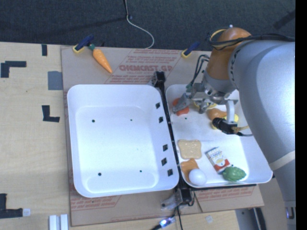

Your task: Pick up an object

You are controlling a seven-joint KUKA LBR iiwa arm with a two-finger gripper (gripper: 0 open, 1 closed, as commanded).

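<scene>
My gripper [196, 99] is low over the far left part of the right bin [254, 169]. A red and orange piece [181, 106] lies just left of it, close to the bin's left wall; whether the two touch is unclear. An orange item [215, 113] sits just right of the gripper, partly hidden by the wrist. Nearer the front lie a toast slice [190, 148], an orange piece [188, 166], a white egg [196, 177], a small red and white carton [217, 158] and a green broccoli [234, 173].
The left bin [79, 97] stands beside the right one, with a black divider [165, 123] between them. A toy carrot [101, 59] lies on the cardboard behind the left bin. The grey arm [268, 90] covers the right bin's far right side.
</scene>
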